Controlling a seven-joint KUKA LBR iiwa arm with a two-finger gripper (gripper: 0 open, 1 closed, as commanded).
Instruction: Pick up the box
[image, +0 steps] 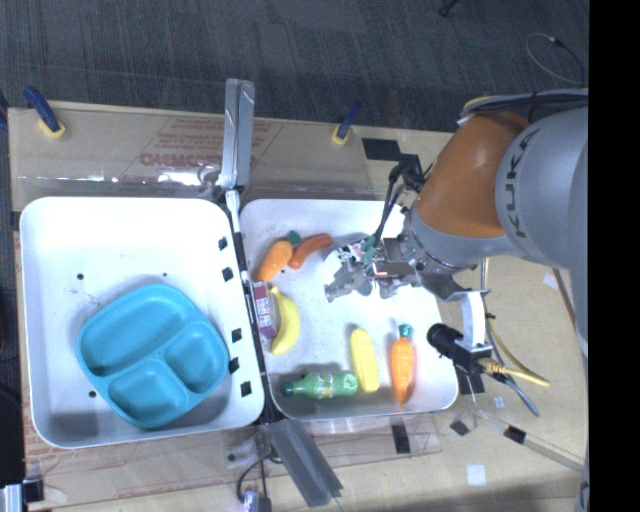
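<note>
While over the right bin (440, 225) | gripper (345, 275) mid-frame, grip unreadable | box (264, 308) at bin's left wall

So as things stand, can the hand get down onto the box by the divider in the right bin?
Probably yes. The box lies flat against the divider, nothing on top, but the banana presses its right side. The hand hovers mid-bin, with open bin floor between.
</note>
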